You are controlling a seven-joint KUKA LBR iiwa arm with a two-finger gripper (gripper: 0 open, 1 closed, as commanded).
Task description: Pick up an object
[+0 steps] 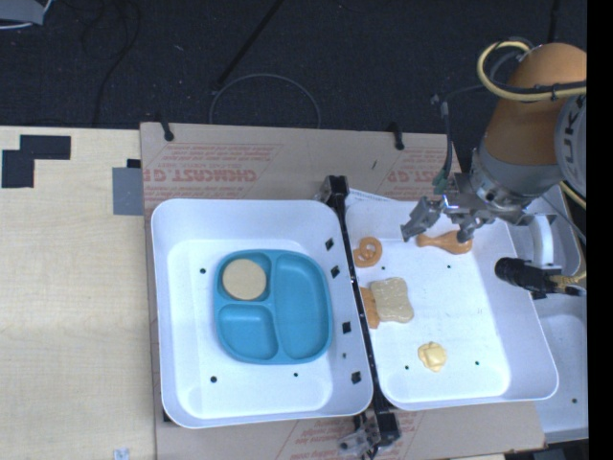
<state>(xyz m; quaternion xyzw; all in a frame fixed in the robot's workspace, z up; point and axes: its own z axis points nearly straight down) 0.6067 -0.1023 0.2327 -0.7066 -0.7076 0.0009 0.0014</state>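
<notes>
My gripper (pixel 443 225) hangs over the far part of the right bin (pixel 517 353), open, with its fingers spread apart. Just below and between the fingers lies an orange-tan croissant-like piece (pixel 448 243) on the bin floor; nothing is clamped. Further left in the same bin sits a small pretzel (pixel 367 251). A slice of toast (pixel 391 301) lies near the bin's left wall, and a yellow lump (pixel 432 356) rests toward the front.
The left bin (pixel 182 257) holds a blue divided plate (pixel 287 319) with a round tan cookie (pixel 243 279) in its far-left compartment. A black clip rail (pixel 347 286) joins the two bins. Cardboard lies under both.
</notes>
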